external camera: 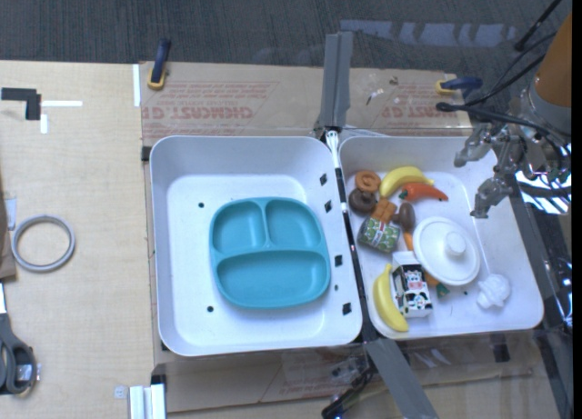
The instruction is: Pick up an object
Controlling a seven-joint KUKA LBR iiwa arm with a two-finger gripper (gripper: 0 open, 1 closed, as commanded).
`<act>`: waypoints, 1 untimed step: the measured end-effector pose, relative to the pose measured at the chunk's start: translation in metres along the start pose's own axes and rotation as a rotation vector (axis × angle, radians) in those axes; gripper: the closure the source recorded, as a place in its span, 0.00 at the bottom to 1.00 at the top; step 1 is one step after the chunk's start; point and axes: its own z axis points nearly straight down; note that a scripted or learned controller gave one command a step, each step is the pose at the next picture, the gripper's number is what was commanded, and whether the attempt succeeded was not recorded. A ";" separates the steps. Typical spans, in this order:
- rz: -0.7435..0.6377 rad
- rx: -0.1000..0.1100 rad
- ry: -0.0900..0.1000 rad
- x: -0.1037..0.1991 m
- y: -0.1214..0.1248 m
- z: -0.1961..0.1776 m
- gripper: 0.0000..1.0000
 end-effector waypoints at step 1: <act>0.220 0.000 0.001 -0.006 0.058 0.124 0.00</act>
